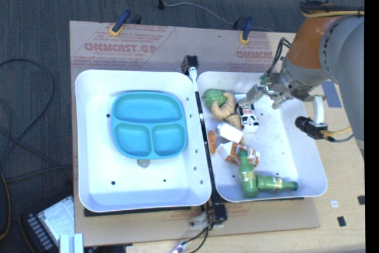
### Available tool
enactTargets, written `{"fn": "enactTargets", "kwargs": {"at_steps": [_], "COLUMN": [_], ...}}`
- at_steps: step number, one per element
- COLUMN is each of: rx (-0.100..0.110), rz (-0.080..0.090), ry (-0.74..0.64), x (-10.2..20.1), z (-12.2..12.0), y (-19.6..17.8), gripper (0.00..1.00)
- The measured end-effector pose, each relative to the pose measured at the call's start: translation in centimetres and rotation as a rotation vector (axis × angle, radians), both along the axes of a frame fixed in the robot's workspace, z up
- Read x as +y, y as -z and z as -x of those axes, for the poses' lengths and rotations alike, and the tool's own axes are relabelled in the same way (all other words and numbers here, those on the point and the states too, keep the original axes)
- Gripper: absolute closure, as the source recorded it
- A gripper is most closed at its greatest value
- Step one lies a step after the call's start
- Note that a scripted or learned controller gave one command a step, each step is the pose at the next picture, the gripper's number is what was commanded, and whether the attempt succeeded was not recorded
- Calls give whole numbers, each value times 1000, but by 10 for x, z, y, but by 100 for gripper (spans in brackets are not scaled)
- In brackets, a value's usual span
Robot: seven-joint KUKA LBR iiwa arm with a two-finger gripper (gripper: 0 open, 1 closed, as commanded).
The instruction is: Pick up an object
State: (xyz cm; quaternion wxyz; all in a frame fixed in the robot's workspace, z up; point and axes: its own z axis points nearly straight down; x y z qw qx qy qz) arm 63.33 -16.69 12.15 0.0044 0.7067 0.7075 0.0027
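The right bin (308, 169) holds a loose heap of objects: a green soft toy (214, 95), a tan curled piece (225, 107), a small black-and-white item (249, 117), a white block (230, 131), an orange-and-white packet (244, 156) and two green bottles (249, 178) (276, 185). My gripper (265, 90) hangs over the bin's far part, just right of the black-and-white item and above it in the view. Nothing can be seen held in it. The grey arm with its orange band (308, 47) reaches in from the right.
The left bin (95, 181) carries a blue divided plate (149, 124) with a small grey object (143, 163) in front of it. A black-tipped tool (190, 65) lies at the bins' shared far edge. Two clamps (121, 21) (245, 30) pin the cardboard base.
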Motion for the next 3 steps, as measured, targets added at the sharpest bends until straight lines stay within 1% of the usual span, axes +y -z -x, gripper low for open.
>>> {"fn": "enactTargets", "kwargs": {"at_steps": [1,2,3], "rx": [6,4,10], "rz": [-1,1,-2], "ry": [0,0,0], "x": [51,50,100], "z": [38,37,93], "y": [34,24,-63], "gripper": [0,100,100]}}
